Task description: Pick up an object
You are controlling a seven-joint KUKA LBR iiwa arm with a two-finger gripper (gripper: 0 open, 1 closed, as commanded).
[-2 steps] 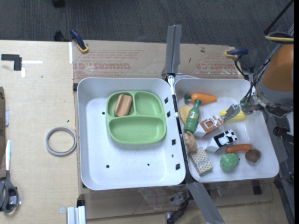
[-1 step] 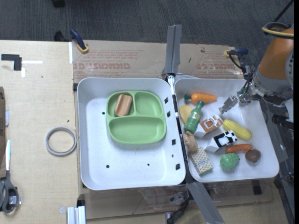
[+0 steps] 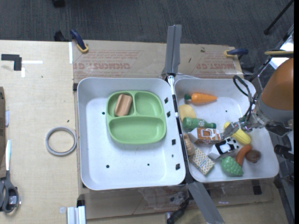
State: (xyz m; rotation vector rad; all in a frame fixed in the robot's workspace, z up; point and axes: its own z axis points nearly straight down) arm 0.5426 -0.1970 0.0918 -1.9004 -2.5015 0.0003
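Note:
The right bin holds several toy foods: an orange carrot, a yellow lemon, a green bottle, an orange and white carton, a black and white piece, a yellow piece, a green bumpy piece and a patterned box. My gripper reaches in from the right and hangs low over the middle of this pile, between the carton and the yellow piece. Nothing is visibly lifted.
The left bin bears a green divided plate with a brown bread roll in its top-left compartment. On the bench to the left lie a grey ring and scissors. Blue clamps sit at the back edge.

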